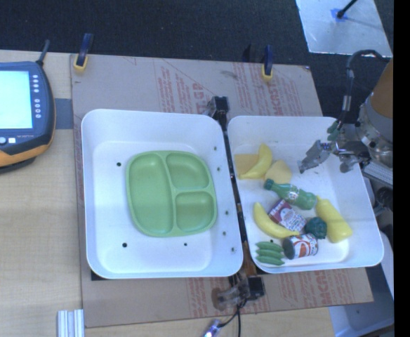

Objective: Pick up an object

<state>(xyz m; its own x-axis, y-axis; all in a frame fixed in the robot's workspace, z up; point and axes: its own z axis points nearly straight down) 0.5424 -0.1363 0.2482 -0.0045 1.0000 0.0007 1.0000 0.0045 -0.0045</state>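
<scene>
Pincer (316, 157), fingers spread and holding nothing, hovers in the right white bin (368, 258) just above the green plastic bottle (291, 192), whose neck points left, long axis slanting down-right.

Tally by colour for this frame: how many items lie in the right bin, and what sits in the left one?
Right bin:
Yellow: 5 (wedge, banana, small piece, banana, long piece)
Green: 3 (bottle, pea pods, dark round piece)
Red and white: 2 (packet, can)
Left bin:
Green: 1 (divided plate)
Total: 11
</scene>
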